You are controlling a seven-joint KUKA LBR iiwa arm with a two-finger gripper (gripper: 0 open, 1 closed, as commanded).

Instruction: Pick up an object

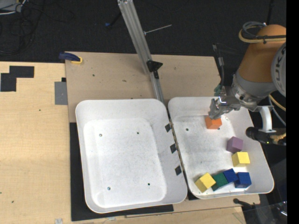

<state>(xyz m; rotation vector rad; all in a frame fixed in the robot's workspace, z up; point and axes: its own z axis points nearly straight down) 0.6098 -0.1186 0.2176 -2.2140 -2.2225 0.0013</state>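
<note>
Orange block (213, 122) under the gripper (216, 112), far end of the right bin (261, 188).
Can't tell gripper state: its tip sits on the block's top edge and hides any gap. Purple block (234, 144) and yellow block (241, 158) lie nearer than the orange one; the rest cluster at the bin's near rim, well apart, so approach looks uncluttered.

bench (112, 80): light wood | on it: left bin (88, 120), right bin (187, 139), side by side
</note>
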